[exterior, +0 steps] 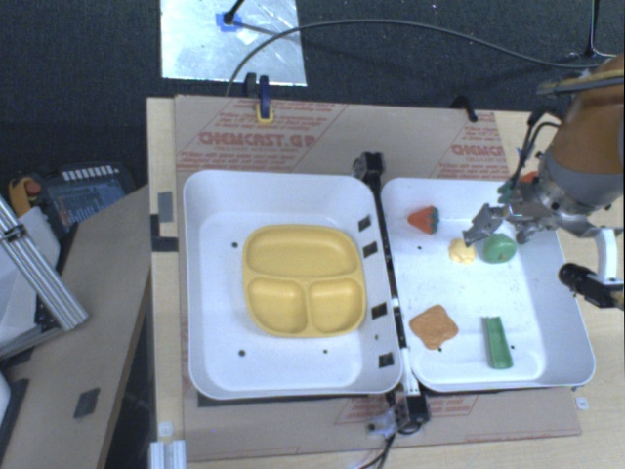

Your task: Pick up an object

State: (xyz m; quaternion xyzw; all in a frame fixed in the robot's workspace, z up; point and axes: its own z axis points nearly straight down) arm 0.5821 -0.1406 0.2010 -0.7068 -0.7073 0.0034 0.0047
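Note:
The right bin [576,355] holds several small objects. A red strawberry-like piece [423,220] lies near its back left. A small yellow lump [461,252] sits right beside a round green object [500,249]. An orange flat piece [434,326] and a green bar [497,342] lie towards the front. My gripper [491,227] hangs low over the back of this bin, just above the yellow lump and the green round object, with the grey and orange arm [586,145] behind it at the right.
The left bin [210,262] carries a yellow divided plate [303,279]. A black divider with clips [383,262] runs between the two bins. Cardboard lies under both. A cable [391,29] arcs over the back of the bench.

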